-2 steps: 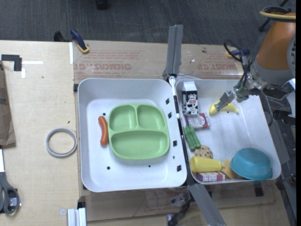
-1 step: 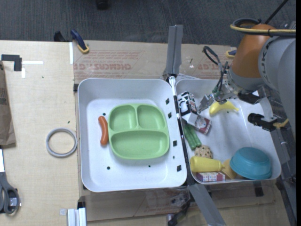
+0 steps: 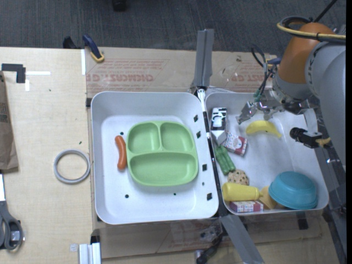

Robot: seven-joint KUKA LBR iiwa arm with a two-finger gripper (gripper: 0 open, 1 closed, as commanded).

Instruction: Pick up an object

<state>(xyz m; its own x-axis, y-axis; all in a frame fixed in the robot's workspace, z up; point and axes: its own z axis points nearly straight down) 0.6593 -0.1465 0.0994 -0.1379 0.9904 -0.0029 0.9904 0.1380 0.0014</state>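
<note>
My gripper point(image 3: 254, 112) hangs over the far part of the right bin point(image 3: 308, 158), its fingers apart with nothing between them. A yellow banana point(image 3: 264, 128) lies just below and to the right of it. Further items in this bin are a red and white carton point(image 3: 235, 143), a green pickle point(image 3: 224, 158), a cookie point(image 3: 237, 177), a yellow bottle point(image 3: 241, 192), a blue bowl point(image 3: 296, 190), a small red box point(image 3: 246, 206) and a black and white pack point(image 3: 219, 117). The left bin point(image 3: 104, 191) holds a green divided plate point(image 3: 162, 153) and an orange sausage point(image 3: 120, 151).
The grey arm with its orange band point(image 3: 300, 59) comes in from the upper right, cables trailing. On the bench left of the bins lie a tape ring point(image 3: 71, 165), a blue clamp point(image 3: 93, 47), scissors point(image 3: 10, 230) and a brown bag point(image 3: 6, 125).
</note>
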